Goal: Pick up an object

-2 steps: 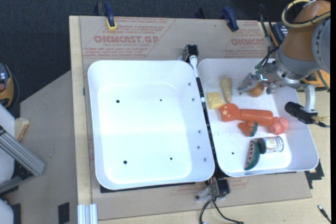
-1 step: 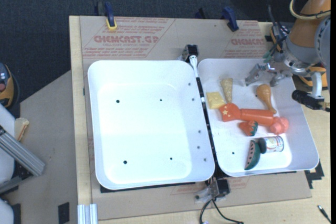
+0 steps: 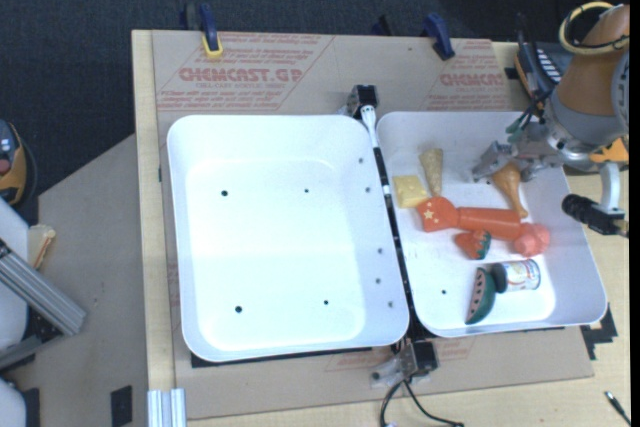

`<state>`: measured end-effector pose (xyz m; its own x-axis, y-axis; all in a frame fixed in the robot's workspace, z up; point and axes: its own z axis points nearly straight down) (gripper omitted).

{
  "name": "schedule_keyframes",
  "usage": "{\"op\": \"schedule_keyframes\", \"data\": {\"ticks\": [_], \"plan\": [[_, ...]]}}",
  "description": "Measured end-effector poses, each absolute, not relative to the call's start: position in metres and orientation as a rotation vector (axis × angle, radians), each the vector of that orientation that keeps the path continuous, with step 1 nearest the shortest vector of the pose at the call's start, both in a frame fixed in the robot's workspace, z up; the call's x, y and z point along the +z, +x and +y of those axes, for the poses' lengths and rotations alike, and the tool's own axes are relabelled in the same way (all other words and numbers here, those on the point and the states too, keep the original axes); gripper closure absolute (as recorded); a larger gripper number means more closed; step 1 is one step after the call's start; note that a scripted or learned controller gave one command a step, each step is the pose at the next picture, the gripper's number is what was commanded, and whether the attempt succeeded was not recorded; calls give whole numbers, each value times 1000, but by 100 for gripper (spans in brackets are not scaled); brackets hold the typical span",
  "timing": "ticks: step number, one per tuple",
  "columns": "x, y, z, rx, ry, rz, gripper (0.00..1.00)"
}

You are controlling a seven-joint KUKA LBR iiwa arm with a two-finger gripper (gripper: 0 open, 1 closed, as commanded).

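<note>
1. Two white bins sit side by side on my bench as seen from the overhead camera, with the arm reaching in from the right and its gripper low over the far part of the right bin; I cannot tell from this angle how the pincer is set.
2. Just below the pincer lies a tan cone-like piece, so close under the metal that I cannot tell whether the two touch.
3. Nearer the camera from the pincer lies a long orange toy with a star at its left end, and at its right end a pink rounded piece.
4. To the pincer's left rest a tall beige wedge and, beside it, a pale yellow block, both close to the divider between the bins.
5. Farther toward the camera lie a small can on its side and a watermelon slice toy just beside it.
6. Well away to the pincer's left, past the divider, is the left bin.
</note>
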<state>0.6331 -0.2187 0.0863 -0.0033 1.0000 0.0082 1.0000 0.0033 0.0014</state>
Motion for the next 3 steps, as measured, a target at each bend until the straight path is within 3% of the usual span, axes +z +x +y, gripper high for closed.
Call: {"op": "schedule_keyframes", "data": {"ticks": [1,2,3], "plan": [[97,634,-222,-4,-2218,-2227,100],[166,645,-154,-10,-2219,-2235,100],[161,667,-91,-4,-2217,-2232,100]]}}
